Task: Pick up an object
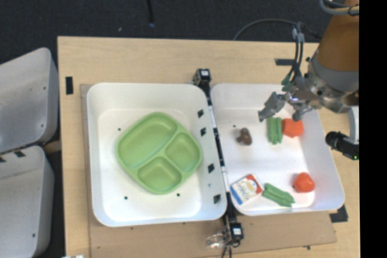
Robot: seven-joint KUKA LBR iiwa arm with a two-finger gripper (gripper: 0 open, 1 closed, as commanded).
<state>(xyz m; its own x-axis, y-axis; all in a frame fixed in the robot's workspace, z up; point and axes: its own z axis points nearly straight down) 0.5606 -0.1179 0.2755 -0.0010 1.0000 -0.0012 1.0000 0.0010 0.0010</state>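
The right bin holds several small items: a green pod-shaped toy, an orange piece touching its right side, a brown lump, a red piece, a second green toy and a white-and-blue packet. My gripper hangs over the bin's far right part, just above and behind the green pod and the orange piece. It is open, and nothing sits between its fingers.
The left bin holds a green divided plate. A black-clipped divider runs between the bins. The arm's grey and orange body leans in from the right. A cable loops behind the bins.
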